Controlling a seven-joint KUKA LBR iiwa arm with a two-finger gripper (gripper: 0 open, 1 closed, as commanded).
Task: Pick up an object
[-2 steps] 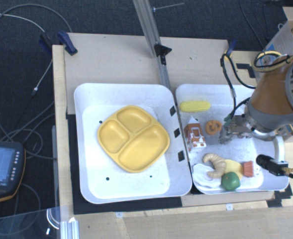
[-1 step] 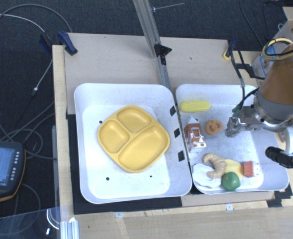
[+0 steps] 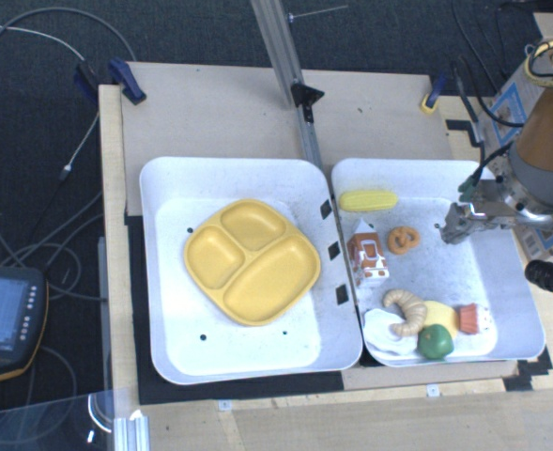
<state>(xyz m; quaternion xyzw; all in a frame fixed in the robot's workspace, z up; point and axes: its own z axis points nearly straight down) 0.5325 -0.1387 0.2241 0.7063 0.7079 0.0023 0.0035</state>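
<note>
The nearest candidate, a small brown pretzel, lies on the floor of the right bin just to the left of the gripper, which hangs over that bin's upper right part; whether it is released or clenched cannot be told. Farther left sit a corn cob and a red-and-white toy, with the yellow divided plate beyond in the left bin. A descent from here risks closing on bare floor, since nothing lies directly under it.

A yellow divided plate fills the left bin; the gripper hovers at the right bin's right-centre area.
</note>
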